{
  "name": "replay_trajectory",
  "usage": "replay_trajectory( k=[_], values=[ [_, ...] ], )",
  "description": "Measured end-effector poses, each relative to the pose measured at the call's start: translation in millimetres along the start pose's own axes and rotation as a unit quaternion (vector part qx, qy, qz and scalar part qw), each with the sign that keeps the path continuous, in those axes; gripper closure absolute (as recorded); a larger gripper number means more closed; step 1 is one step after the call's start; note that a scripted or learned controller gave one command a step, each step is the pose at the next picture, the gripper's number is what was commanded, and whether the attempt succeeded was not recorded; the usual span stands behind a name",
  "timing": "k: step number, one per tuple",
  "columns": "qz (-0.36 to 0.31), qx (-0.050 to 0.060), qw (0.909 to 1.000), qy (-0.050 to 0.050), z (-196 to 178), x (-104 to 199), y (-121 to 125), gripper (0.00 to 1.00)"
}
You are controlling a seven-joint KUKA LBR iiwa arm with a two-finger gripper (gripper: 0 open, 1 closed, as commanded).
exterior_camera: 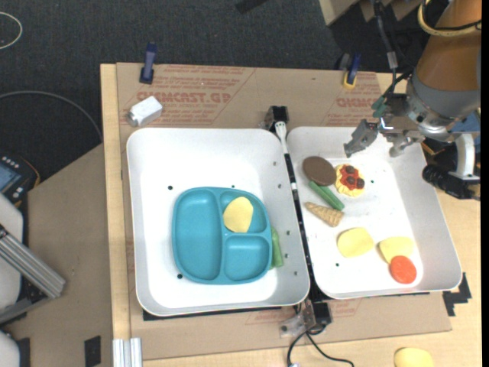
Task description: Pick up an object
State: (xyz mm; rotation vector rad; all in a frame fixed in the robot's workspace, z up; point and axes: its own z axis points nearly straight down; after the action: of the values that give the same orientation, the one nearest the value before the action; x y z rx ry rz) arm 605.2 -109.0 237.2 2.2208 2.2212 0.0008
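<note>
**Arm poised over the right bin**

The grey arm [447, 60] reached in from the right, wrist tilted down, its jaws [380, 138] spread wide and holding nothing above the right bin's [435, 228] far side. Below lay toy foods: a brown piece [318, 170], a yellow piece topped red [351, 180] and a cone [325, 214]. The arm's upper part was cut off. Red print on the desk's cardboard [199, 90] read partly "CAST".
</note>
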Motion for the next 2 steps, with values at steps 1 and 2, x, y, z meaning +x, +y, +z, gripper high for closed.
replay_trajectory(
  k=[1,2],
  values=[
    [0.003,-0.002,1.0,-0.002,-18.1,-68.9,-17.1,0.0],
    [0.003,0.003,1.0,0.0,14.1,-118.1,-57.4,0.0]
  ],
)
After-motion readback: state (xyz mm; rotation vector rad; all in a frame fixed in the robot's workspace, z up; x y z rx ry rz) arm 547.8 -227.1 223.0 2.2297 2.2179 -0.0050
